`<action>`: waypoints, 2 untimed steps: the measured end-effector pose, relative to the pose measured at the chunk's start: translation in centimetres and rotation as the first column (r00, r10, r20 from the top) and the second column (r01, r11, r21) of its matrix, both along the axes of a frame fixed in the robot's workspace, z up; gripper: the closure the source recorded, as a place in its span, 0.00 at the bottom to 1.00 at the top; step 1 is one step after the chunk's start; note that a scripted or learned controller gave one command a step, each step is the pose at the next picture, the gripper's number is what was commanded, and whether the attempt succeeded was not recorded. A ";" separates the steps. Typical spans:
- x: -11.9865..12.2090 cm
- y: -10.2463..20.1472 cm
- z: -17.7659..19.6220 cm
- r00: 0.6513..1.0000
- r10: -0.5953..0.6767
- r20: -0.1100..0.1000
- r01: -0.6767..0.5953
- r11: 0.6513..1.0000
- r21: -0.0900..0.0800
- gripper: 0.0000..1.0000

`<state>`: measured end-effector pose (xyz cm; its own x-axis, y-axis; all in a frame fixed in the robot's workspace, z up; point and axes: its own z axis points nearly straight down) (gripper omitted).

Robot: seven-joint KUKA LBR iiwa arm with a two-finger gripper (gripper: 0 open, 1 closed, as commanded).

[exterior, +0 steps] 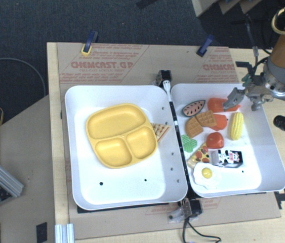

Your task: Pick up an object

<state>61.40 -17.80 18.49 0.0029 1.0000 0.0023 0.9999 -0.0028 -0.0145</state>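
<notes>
Camera view, as I read it: end effector point(243, 99) hangs over the right bin's point(274, 135) upper edge, beside a red toy piece point(216, 105); grip state I cannot tell. Yellow divided plate point(120, 134) occupies left bin point(81, 181).

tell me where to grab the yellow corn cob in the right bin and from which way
Grip the corn cob across its narrow middle, coming straight down from above. It lies flat with its long axis running near to far, with bare bin floor on its right; the orange piece crowds its left, so set one finger carefully there.
</notes>
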 end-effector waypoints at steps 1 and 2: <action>0.3 0.0 1.0 1.000 0.003 0.015 -0.003 1.000 -0.003 0.00; -0.5 -0.4 -3.8 1.000 0.002 0.011 -0.002 1.000 -0.001 0.00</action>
<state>60.89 -18.21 14.65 0.0005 1.0000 0.0009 1.0000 -0.0005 -0.0034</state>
